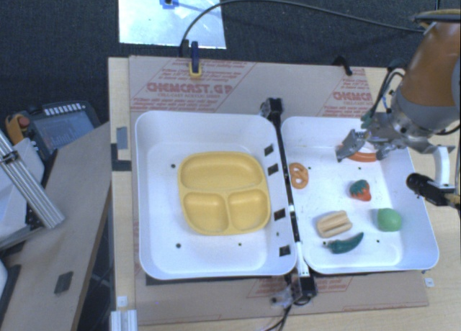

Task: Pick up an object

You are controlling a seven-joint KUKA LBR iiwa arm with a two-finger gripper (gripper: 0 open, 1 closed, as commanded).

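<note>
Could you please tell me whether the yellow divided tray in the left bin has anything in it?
Empty. The yellow tray lies flat in the left bin, and all three of its compartments show bare yellow plastic.

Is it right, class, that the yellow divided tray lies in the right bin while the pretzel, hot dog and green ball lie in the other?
Not quite. The camera view shows the yellow divided tray in the left bin; the pretzel, hot dog and green ball lie in the right bin.
</note>
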